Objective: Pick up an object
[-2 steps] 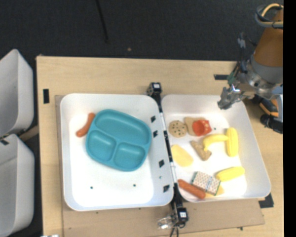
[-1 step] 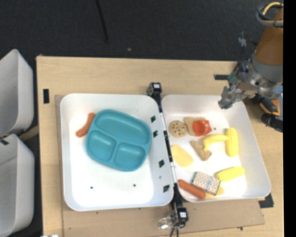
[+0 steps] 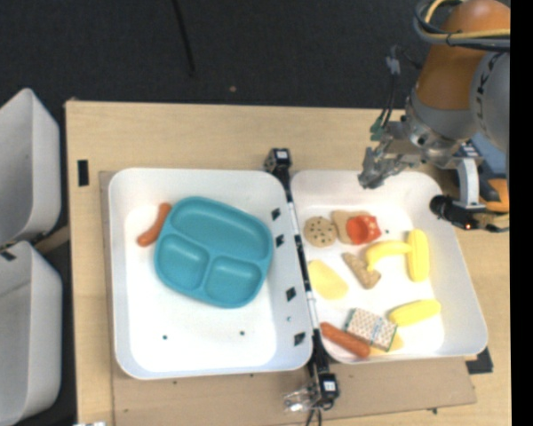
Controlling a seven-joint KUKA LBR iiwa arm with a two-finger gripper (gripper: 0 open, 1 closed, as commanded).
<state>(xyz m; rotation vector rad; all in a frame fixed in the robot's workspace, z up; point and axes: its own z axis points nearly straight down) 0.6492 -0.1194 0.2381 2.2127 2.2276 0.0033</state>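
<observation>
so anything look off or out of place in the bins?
One oddity: an orange sausage lies alone in the left bin, against the upper-left edge of the teal divided plate, not in a compartment. The other toy foods sit loosely in the right bin. No spills or damage visible.

Toy foods (image 3: 373, 269) scattered flat (bananas, cookie, carrot), right bin (image 3: 466, 327)

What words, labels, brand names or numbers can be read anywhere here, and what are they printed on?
No text can be read anywhere in this view.
The small patterned packet in the right white bin has a checked surface, but any print on it is too small and blurred to read.
The teal divided plastic tray in the left white bin shows no marking.
The grey arm's gripper shows no legible label.
</observation>
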